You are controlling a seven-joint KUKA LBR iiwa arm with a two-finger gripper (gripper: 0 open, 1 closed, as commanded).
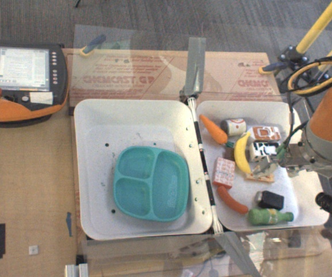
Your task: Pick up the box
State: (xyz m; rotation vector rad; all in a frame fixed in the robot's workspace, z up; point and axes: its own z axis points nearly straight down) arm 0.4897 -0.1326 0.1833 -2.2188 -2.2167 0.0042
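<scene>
Down at 6 o'clock of the right white bin (304,203), a green plastic bottle (269,216) is seen. Grey arm's gripper (264,165) is lowered mid-bin; grip can't be told. Pink-white box (224,172) sits at 9 o'clock, by the divider.

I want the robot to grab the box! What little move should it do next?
Probably slide left. The gripper sits by the banana, while the pink-and-white box lies further left in the right bin, untouched.
</scene>
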